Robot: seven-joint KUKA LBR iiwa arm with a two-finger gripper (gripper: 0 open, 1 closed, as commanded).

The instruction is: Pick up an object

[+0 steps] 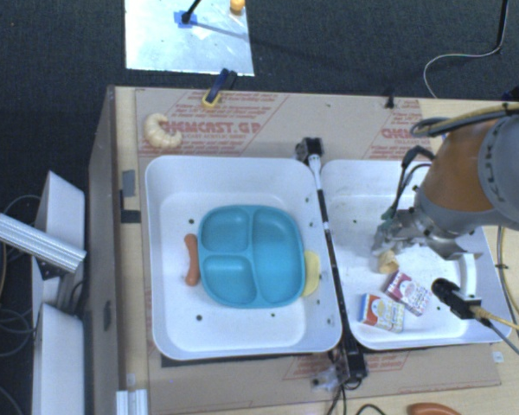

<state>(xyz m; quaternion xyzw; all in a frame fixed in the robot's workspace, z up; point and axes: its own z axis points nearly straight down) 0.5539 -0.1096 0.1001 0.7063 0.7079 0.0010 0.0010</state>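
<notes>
Two cartons [396,302] crowded by yellow lump [388,263] in right bin [356,188], gripper [387,240] low just above lump, fingers' spread impossible to tell, risks nudging lump aside or pinching air if off-centre.

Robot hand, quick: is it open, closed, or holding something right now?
Hand: low in the right bin, just above a small yellowish object; open or closed cannot be told, and no hold is visible.

Two bins [169,318], perhaps two cartons [382,312].
</notes>
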